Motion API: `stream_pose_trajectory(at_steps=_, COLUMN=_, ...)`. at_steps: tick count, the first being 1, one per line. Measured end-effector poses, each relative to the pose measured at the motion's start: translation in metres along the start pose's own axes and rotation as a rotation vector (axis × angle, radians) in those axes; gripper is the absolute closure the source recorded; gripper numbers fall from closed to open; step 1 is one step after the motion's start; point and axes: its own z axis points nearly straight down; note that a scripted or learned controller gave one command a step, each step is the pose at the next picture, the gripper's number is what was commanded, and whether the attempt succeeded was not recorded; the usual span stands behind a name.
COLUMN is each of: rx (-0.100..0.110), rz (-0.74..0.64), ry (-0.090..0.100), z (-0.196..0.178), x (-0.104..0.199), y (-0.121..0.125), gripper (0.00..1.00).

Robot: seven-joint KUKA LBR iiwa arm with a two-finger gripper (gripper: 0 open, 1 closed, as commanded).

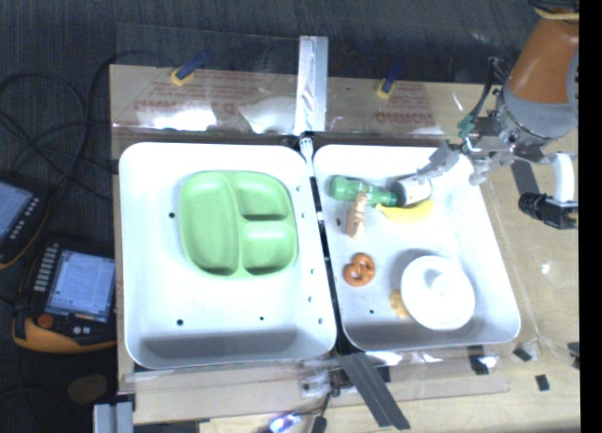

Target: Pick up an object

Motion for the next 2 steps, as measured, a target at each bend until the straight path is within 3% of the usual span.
stream_pose_trajectory(at_steps=1, rx=-0.002, rz=-0.051, ry=0.001, z=0.134, x=-0.011, y=-0.004, gripper=0.0)
stream_pose_trajectory(at_steps=2, rx=-0.007, rz=-0.037, ry=0.004, z=0.139, x=-0.021, y=0.009, gripper=0.0)
